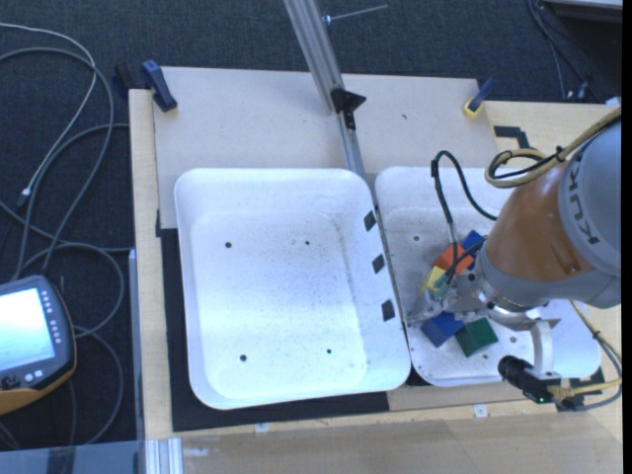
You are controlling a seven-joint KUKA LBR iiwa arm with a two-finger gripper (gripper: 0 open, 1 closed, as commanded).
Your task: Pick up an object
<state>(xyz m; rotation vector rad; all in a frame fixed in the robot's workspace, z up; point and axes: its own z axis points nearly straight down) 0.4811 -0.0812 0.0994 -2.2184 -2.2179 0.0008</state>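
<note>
Arm [553, 235] at frame right hangs over right bin [415, 205], claw [456, 302] low among a cluster of small objects [456, 299] at lower centre-right: blue block [439, 328], green block [476, 337], orange piece [454, 256]; claw state cannot be told.

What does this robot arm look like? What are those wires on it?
The arm is thick and rounded, grey with a wide orange band above the wrist and dark lettering on the grey shell. A black cable loops out beside it, and yellow and black cables coil over its top. The gripper is metallic grey.
</note>
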